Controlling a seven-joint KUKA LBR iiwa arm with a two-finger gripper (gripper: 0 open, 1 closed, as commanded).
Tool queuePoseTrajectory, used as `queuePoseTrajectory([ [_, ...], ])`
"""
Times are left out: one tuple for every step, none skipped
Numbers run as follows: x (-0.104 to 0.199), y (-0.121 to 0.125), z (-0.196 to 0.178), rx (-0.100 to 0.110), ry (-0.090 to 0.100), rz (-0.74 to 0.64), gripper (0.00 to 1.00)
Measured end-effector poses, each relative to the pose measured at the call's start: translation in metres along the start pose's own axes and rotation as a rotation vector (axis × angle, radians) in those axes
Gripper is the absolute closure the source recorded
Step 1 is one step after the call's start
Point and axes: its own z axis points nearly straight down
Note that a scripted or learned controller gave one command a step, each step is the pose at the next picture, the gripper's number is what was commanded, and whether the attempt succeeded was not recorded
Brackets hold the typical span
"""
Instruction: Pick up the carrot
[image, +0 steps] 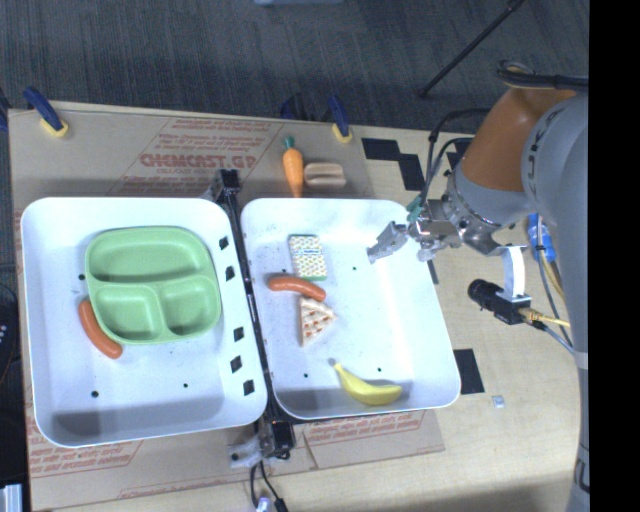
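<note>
Two-finger metal gripper: fingers spread, nothing between them, over the right white bin. Small orange carrot with green top: upright, beyond the fingers and leftward, outside the bin on brown cardboard printed "CHEMCAST GP".

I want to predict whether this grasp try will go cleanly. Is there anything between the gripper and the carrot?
Nothing visible blocks the way. The carrot lies on the cardboard behind the right bin, outside its far rim, with a hot dog bun close on its right. The gripper hovers over that bin's far right corner.
</note>
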Motion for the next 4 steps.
queuePoseTrajectory([
  [-0.001,-0.004,0.105,0.002,0.001,0.071,0.00],
  [0.023,0.038,0.070,0.000,0.000,0.186,0.00],
  [0.011,0.070,0.115,0.000,0.000,0.300,0.00],
  [0.006,0.070,0.116,-0.001,0.001,0.618,0.00],
])
